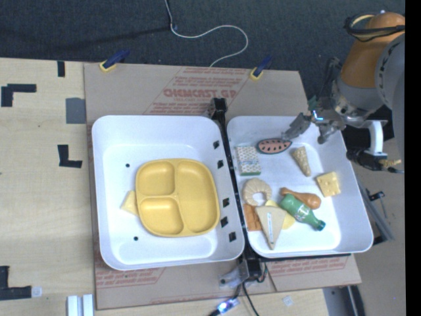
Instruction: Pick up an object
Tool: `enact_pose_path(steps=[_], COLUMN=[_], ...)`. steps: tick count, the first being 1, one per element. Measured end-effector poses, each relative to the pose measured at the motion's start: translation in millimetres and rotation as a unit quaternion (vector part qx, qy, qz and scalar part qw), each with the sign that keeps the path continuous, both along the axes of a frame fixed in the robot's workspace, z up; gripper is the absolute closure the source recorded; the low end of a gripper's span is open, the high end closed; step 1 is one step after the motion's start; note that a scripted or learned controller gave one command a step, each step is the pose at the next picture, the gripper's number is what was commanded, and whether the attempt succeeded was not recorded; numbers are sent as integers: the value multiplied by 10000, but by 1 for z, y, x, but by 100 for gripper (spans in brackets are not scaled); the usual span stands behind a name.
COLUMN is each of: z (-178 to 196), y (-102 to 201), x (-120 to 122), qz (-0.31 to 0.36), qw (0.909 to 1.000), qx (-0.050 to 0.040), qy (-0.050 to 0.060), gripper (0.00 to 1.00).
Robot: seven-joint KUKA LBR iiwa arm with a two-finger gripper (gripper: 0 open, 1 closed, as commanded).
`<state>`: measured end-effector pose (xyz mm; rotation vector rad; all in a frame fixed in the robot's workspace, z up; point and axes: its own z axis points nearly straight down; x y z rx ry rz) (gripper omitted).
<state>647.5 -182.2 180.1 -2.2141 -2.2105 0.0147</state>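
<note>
My gripper [309,129] hangs over the far part of the right bin [348,242], its two fingers spread open with nothing between them. Just left of it lies a brown oval steak-like piece [273,145]. Below it are a pale cheese wedge [302,160] and a yellow holed cheese piece [328,184]. Farther forward lie a green bottle [302,211], an orange carrot-like piece [301,197], a ring-shaped bagel [256,191], a cream triangular wedge [271,223] and a checked cracker packet [248,159].
The left bin [108,137] holds a yellow divided plate [177,197] with a pale yellow piece [128,203] tucked at its left edge. Black clips join the bins along the centre wall. A white cable loops on the dark floor behind.
</note>
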Motion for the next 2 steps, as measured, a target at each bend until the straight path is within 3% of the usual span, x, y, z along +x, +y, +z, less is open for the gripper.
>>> enact_pose_path(steps=[1, 2], z=[9, -38], y=[0, 7], x=[3, 7], qz=[15, 15], qw=[10000, 10000], qx=[-13, -13], qy=[-71, -49], gripper=[0, 0])
